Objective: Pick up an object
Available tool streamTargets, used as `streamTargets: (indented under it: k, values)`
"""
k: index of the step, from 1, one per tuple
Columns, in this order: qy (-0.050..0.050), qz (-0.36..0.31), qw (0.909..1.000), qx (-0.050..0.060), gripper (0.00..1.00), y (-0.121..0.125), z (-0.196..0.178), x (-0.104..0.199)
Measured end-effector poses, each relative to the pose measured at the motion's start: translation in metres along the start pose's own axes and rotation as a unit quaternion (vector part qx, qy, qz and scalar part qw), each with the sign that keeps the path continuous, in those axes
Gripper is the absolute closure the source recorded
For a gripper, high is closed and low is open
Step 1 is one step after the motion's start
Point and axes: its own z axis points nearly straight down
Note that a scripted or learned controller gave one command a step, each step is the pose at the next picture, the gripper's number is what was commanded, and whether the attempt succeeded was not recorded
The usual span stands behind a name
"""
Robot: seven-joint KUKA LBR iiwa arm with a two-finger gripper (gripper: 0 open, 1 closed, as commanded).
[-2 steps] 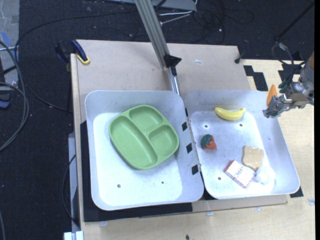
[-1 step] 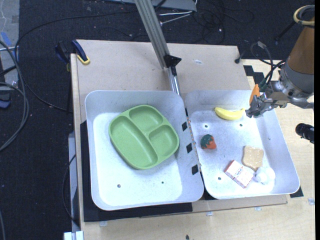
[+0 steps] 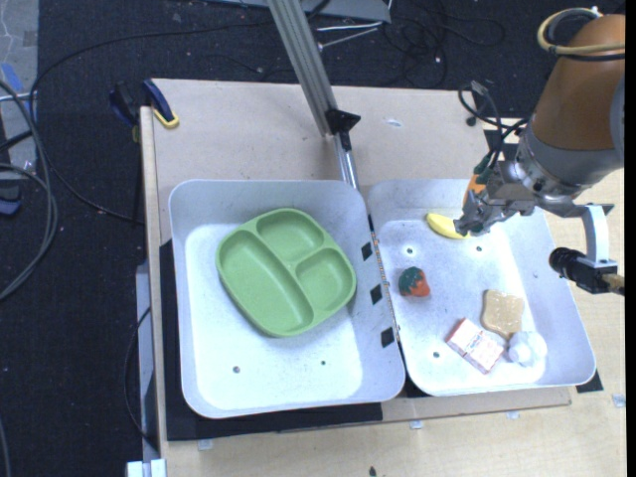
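My gripper [image 3: 473,219] hangs low over the back of the right bin [image 3: 556,296], its tip right at the right end of a yellow banana [image 3: 442,227]. The banana lies on the bin floor, and I cannot see whether it sits between the fingers. Further forward in the same bin are a small red and green strawberry-like toy [image 3: 414,283], a tan slice of bread [image 3: 503,313], a pink and white packet [image 3: 474,345] and a small white object [image 3: 524,348].
The left bin [image 3: 199,366] holds a green divided plate [image 3: 286,270]. A metal pole [image 3: 308,53] slants up from the back between the bins. A blue and yellow tool [image 3: 159,105] lies on the bench's back left corner.
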Motion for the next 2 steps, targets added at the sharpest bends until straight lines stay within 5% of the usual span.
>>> streamTargets:
  k: [2]
  values:
    - [0.0, 0.0, 1.0, 0.0, 1.0, -0.028, 0.001, 0.105]
